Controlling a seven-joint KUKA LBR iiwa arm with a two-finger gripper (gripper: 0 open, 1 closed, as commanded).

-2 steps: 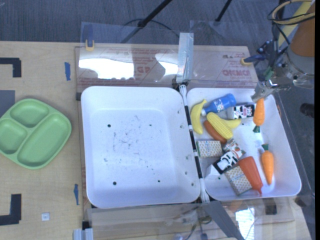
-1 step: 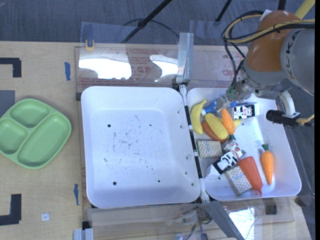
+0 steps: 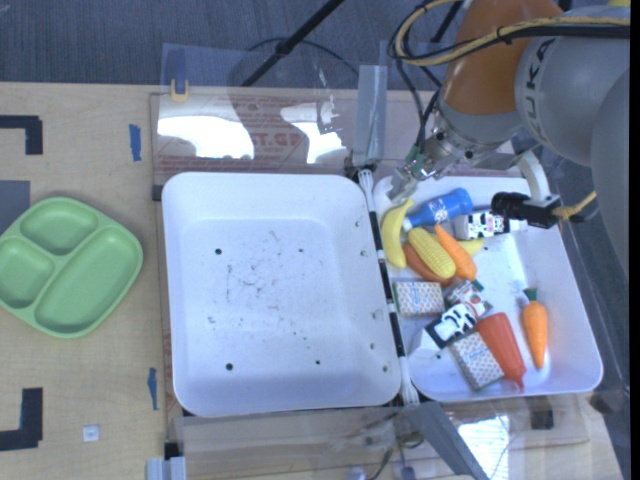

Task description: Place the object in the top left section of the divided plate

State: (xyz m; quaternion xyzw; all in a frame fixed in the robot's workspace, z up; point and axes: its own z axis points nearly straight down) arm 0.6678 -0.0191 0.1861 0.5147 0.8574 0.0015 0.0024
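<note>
The green divided plate point(image 3: 118, 268) lies on the bench at the far left, outside both bins, with nothing in its three sections. Its top left section point(image 3: 58, 226) is a small hollow. My gripper point(image 3: 415, 164) hangs below the orange band over the back left corner of the right bin point(image 3: 572, 268), just above the tip of a yellow banana point(image 3: 394, 234). I see nothing held in it. Beside the banana lie a corn cob point(image 3: 430, 253) and a blue bottle point(image 3: 446, 208).
The right bin also holds a carrot point(image 3: 536, 330), a red-orange vegetable point(image 3: 502, 348), two patterned blocks point(image 3: 420, 296) and black-and-white toys point(image 3: 455, 320). The left bin point(image 3: 270, 288) sits between the plate and the right bin. A clear panel point(image 3: 260, 118) stands behind it.
</note>
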